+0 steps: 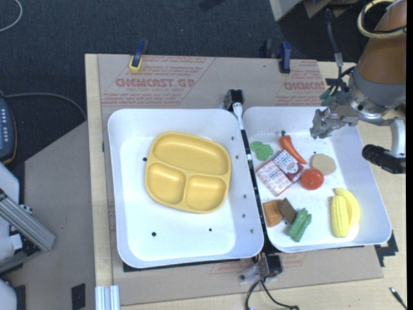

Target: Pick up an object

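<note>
Carrot (292,148) just left-below hand (321,129), apparently apart, right bin (371,173).

The 2 white bins (122,173) look like smooth, slightly glossy plastic. The yellow divided plate (187,172) is smooth plastic with a soft sheen. The bench board (193,76) looks like matt brown cardboard-like sheet.

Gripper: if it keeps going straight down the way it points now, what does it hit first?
Probably bare bin floor. The gripper hangs over the right bin's upper part, and the carrot and the tan disc lie just off that line. Depth is unclear from this slant.
</note>
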You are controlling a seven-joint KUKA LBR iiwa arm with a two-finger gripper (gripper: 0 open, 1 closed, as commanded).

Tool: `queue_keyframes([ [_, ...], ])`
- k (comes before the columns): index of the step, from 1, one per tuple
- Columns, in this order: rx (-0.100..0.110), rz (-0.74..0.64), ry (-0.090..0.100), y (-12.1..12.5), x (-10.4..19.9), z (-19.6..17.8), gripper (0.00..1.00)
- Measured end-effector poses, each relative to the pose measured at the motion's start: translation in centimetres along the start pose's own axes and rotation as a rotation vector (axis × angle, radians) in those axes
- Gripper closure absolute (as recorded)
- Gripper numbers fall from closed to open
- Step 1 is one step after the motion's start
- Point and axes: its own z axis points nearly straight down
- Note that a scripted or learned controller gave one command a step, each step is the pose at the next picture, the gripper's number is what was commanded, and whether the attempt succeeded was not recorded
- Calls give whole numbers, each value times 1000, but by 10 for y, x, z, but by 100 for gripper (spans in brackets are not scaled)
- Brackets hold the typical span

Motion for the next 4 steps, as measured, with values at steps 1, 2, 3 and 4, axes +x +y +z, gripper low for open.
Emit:
queue_keyframes([
  [1, 1, 0, 0, -10, 50, 8, 100],
  [2, 0, -1, 0, -9, 96, 6, 100],
  [3, 1, -1, 0, -14, 144, 9, 100],
  [4, -5, -2, 0, -23, 202, -11, 100],
])
